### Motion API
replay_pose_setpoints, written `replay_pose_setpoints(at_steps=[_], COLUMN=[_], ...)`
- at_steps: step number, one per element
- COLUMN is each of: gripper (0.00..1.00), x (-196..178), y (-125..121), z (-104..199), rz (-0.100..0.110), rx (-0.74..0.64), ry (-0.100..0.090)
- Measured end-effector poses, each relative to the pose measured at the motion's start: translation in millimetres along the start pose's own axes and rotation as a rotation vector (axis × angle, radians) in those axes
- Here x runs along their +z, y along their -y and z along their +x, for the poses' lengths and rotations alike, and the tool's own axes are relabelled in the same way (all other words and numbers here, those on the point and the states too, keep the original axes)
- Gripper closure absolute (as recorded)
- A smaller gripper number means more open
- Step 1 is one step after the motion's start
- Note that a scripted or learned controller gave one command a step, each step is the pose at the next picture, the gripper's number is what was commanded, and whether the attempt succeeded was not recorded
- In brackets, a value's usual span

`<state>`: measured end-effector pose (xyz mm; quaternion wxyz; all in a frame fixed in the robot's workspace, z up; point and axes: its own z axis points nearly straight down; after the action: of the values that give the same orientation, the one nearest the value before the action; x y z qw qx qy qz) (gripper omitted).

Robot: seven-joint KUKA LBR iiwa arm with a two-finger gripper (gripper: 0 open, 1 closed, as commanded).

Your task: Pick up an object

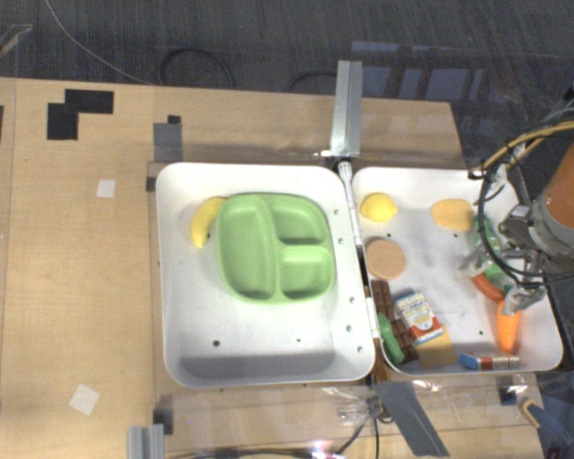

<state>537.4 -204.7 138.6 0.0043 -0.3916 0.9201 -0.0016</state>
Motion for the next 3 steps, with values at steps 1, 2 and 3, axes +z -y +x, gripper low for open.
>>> replay_pose_setpoints(at_steps=[1, 2, 3], gripper=[0.0, 0.0, 0.0], x=[47.4, 47.1, 47.5], y=[-23.6, -30.0, -29.2], z=[20.4, 28.3, 28.2], rz=[0.01, 0.013, 0.006], rx=[-0.065, -0.032, 0.014], ry=[0.007, 0.007, 0.003])
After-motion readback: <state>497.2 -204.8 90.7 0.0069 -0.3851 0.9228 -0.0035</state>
